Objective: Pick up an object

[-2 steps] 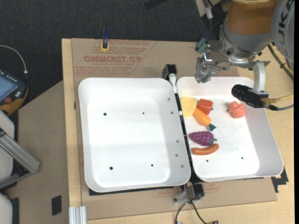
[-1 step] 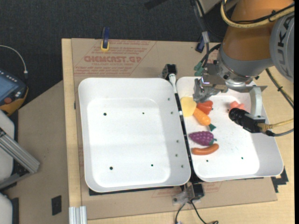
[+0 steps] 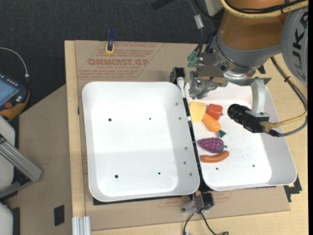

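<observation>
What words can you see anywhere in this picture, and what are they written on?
"CHEMCAST G.P" in big red letters on the brown cardboard sheet behind the white bins.
Smaller red lines above and below that name on the same cardboard: too small and blurred to read.
"UK", the visible part of cut-off dark letters on the grey robot arm at the right edge.

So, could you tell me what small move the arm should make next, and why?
Probably a short descent onto the yellow piece. The gripper sits just above the toy cluster at the right bin's left wall, nearest that piece, with the red pepper and carrot beside it; nothing shows between its fingers.
</observation>
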You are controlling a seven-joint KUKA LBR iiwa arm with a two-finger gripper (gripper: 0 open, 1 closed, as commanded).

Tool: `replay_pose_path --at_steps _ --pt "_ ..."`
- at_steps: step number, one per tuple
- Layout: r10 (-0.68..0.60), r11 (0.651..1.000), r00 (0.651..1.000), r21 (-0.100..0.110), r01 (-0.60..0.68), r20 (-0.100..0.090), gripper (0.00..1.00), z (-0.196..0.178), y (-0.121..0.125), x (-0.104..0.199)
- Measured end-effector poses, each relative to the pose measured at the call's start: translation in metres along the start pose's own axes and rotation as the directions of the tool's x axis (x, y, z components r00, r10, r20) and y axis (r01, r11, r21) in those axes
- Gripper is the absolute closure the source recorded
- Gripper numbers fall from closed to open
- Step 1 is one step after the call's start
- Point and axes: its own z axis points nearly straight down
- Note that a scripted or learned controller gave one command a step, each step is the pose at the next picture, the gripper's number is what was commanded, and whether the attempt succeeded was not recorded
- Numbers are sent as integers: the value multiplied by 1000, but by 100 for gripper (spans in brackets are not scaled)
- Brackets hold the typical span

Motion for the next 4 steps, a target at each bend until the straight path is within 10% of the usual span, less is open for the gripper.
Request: replay_pose_path --at_steps 1,2,3,4 --pt "6 1000 1000 14 -6 3 100 29 -47 2" --pt "4 1000 1000 -10 -4 -2 100 -107 -59 11" --pt "9 1000 1000 15 -9 5 100 -4 -11 8" --pt "4 1000 1000 2 -4 2 100 -45 -23 25"
